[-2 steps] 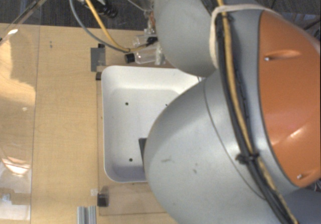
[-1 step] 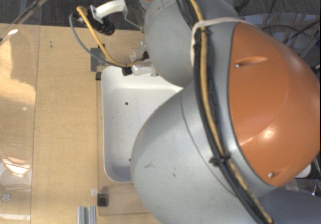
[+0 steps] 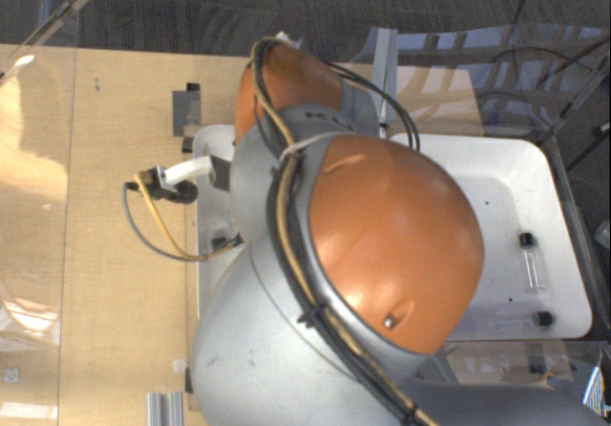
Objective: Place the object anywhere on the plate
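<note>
**WORK AREA MASKED, HOLD UNCONFIRMED**

In from right of view: arm (image 3: 382, 252), orange dome uppermost, bulk spread across most of left bin (image 3: 212, 140). Just a white corner of that bin on show, nr bare wood of table (image 3: 105, 300). Prob. posed so to bring wrist down inside left bin (judgement only).

State of tool: cannot tell whether spread, pressed together or pinching anything, as arm body lies over that part. No hold claimed.

Floor of right bin (image 3: 563, 223) partly open to view. Flat on it: clear tube (image 3: 530, 266) w/ dark end, and below it, apart, small black piece (image 3: 542, 318). Both loose, close to bin's right wall, well apart from arm's working end.

Task's thing: cannot say which item is the object. If tube or black piece, then lying unpicked in right bin. No plate located; poss. under arm in left bin.

Stage, est.: reaching to pick or lowering to place, no way to separate the two. Risk: no check on placement poss. w/ bin masked.
</note>
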Tool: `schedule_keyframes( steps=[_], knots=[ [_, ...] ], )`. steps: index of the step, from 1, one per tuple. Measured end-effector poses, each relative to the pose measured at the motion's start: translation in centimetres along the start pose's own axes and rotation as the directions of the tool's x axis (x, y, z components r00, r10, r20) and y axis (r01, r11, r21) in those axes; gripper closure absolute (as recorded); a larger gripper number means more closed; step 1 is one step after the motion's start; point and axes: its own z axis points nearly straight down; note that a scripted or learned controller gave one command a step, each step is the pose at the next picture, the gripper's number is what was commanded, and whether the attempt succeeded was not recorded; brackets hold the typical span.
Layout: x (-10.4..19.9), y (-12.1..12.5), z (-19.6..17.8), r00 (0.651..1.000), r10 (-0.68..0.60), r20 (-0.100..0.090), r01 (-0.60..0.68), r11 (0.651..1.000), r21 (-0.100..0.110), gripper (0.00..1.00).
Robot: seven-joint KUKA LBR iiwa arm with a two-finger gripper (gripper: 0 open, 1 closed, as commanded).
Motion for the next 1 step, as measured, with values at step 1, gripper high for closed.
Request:
schedule_keyframes(
  steps=[1],
  knots=[
    [-7.85,4.75,-12.15,0.995,-0.101,0.002,0.101,0.995,-0.001,1.0]
  ],
)
